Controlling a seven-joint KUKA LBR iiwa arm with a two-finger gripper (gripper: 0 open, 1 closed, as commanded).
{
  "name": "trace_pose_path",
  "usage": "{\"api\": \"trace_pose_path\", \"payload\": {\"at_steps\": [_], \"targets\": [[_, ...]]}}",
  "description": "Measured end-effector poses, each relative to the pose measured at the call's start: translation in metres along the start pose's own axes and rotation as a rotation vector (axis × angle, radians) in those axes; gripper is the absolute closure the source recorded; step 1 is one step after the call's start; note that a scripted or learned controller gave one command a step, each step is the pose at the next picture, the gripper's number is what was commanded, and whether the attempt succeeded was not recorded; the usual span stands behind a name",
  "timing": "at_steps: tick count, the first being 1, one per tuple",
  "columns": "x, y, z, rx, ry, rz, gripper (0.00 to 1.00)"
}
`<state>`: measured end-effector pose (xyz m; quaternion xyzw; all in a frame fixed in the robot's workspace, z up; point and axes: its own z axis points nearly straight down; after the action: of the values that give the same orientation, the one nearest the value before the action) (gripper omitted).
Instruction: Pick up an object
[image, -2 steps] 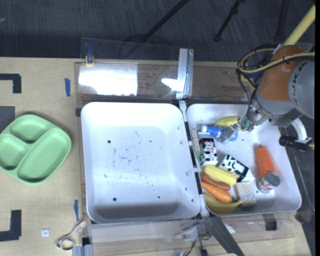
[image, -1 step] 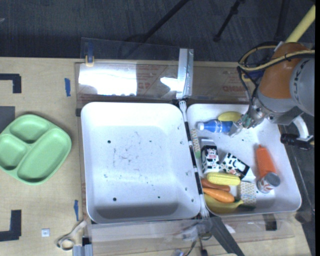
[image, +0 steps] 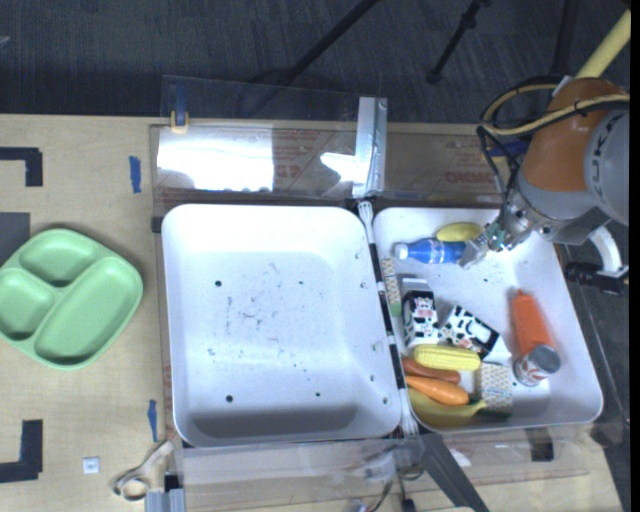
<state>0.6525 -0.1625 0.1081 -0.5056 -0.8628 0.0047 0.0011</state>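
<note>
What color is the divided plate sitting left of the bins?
Light green, seen clearly in the camera view: the divided plate rests on the bench.

Two bins side by side: bottle (image: 432, 251), carrot (image: 530, 318), corn (image: 446, 357) etc. in right bin (image: 575, 300); divided plate (image: 68, 296) left of left bin (image: 265, 310), on bench

One fixed camera looks down at a slant on both bins (image: 265, 225) – the arm (image: 570, 165) enters from the right.
</note>
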Motion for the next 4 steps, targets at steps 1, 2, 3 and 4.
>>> {"api": "trace_pose_path", "payload": {"at_steps": [1,2,3,4], "targets": [[0.007,-0.06,-0.015,-0.01,0.004,0.198,1.0],[-0.005,-0.103,0.006,-0.022,0.005,0.064,1.0],[0.018,-0.069,-0.104,-0.013,0.0,0.04,1.0],[0.015,-0.129,-0.023,-0.012,0.0,-0.268,1.0]]}}
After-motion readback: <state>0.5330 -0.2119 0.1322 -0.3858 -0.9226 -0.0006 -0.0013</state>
